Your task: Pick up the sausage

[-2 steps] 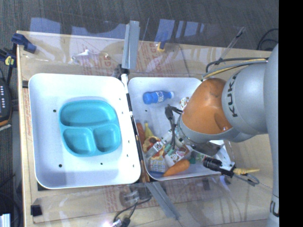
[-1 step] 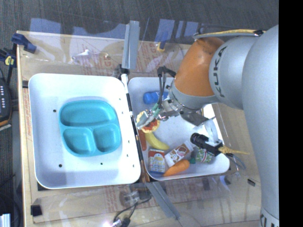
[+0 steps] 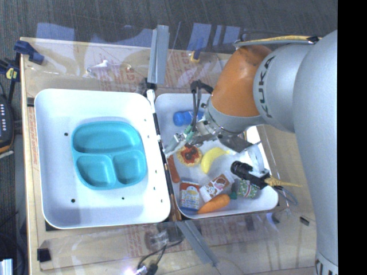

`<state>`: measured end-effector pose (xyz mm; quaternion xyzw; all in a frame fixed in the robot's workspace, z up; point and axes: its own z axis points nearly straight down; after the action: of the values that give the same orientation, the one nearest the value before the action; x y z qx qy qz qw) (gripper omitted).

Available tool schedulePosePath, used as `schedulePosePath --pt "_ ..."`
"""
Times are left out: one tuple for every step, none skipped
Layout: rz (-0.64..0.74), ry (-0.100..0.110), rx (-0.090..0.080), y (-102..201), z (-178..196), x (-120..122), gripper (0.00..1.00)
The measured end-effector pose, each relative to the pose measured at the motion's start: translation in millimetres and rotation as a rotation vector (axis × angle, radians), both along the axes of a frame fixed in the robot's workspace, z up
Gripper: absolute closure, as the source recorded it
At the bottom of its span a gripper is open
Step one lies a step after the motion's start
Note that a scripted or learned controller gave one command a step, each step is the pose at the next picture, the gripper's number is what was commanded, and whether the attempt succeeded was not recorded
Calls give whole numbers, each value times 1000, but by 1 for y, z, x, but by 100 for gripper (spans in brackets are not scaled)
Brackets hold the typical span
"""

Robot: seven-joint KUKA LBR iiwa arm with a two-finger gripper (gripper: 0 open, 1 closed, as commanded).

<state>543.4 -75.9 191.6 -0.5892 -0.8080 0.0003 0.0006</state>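
From above, your sausage (image 3: 172, 169) lies against the left wall of the right bin (image 3: 164, 105), centre frame, long axis running up-down. The gripper (image 3: 188, 135) hangs just up and right of it, above the pizza (image 3: 190, 154); whether it's wide or narrow, you cannot tell.

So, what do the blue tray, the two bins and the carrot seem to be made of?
The blue tray looks like moulded plastic, smooth and slightly glossy, with three rounded compartments. The left bin and the right bin look like thin white plastic with a matte sheen and rounded corners. The carrot is probably a plastic toy: even orange, smooth, but too small to be sure.
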Motion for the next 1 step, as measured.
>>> schedulePosePath --pt "-8 -30 5 -17 -43 -5 0"
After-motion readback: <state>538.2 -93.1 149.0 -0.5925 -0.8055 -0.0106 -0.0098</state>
